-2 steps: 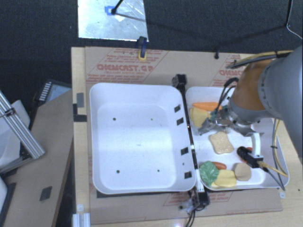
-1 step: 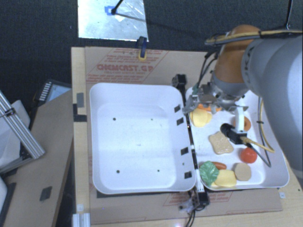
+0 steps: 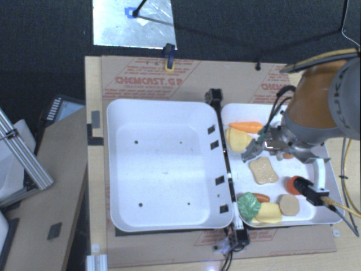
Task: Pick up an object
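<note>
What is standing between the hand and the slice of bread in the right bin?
Nothing visible. The hand hangs just above and left of the slice of bread, with bare bin floor between them. The yellow piece lies beside the hand, off that path.

The single camera sat fixed above the surface (image 3: 146,72) and looked down at a slant, far enough back to take in both white bins: the left bin (image 3: 163,165) near mid-frame, the right bin (image 3: 240,109) beside it. The arm (image 3: 321,103) entered from the frame's right edge.
</note>
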